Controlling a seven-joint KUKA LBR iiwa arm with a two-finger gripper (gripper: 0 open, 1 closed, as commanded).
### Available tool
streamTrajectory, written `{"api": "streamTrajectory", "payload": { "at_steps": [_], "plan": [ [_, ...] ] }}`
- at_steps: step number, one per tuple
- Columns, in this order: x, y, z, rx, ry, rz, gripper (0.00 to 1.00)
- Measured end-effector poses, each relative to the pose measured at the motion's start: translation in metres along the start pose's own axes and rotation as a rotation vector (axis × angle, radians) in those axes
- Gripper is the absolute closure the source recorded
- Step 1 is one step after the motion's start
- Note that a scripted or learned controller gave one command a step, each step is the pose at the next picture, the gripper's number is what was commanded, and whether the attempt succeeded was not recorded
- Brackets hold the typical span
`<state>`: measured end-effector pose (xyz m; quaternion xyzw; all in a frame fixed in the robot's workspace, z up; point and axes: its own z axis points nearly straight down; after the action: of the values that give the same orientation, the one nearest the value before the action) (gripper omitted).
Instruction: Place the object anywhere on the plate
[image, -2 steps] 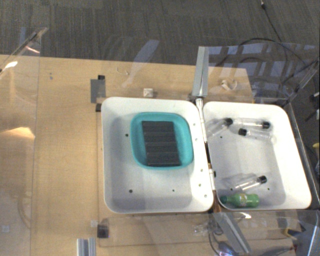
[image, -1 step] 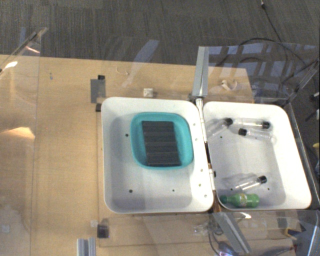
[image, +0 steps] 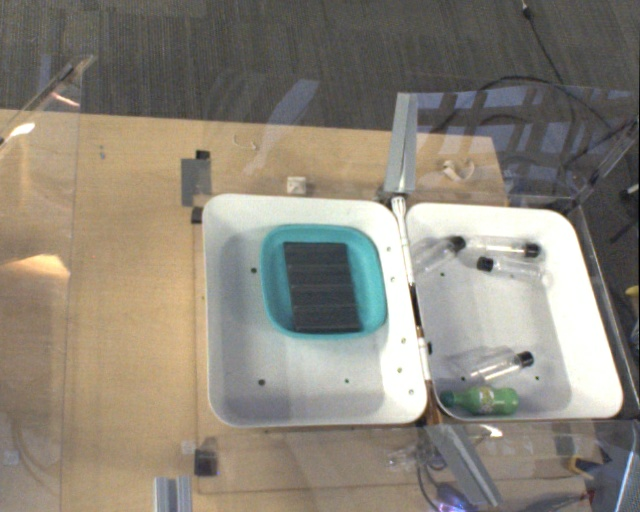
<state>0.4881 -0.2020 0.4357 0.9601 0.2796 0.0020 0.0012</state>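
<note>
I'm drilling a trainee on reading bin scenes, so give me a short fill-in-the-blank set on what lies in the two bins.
1. The teal plate sits in the ____ bin of the camera view.
2. The dark ridged pad lies on the ____.
3. The green bottle lies against the ____ wall of the right bin, the one nearest the camera.
4. The clear tubes in the right bin have ____ caps.

Missing words: left; plate; bottom; black

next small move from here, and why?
Probably bring the arm in over the right bin and pick one object, likely the green bottle at its near edge. The teal plate in the left bin carries just a dark pad.
</note>
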Motion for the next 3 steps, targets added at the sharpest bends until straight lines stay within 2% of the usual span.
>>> {"api": "streamTrajectory", "payload": {
  "at_steps": [2,3],
  "plan": [
    [-0.0011,0.0025,0.0001,0.001,0.000,0.262,0.00],
    [-0.0012,0.0025,0.0001,0.001,0.000,0.262,0.00]
  ]
}}
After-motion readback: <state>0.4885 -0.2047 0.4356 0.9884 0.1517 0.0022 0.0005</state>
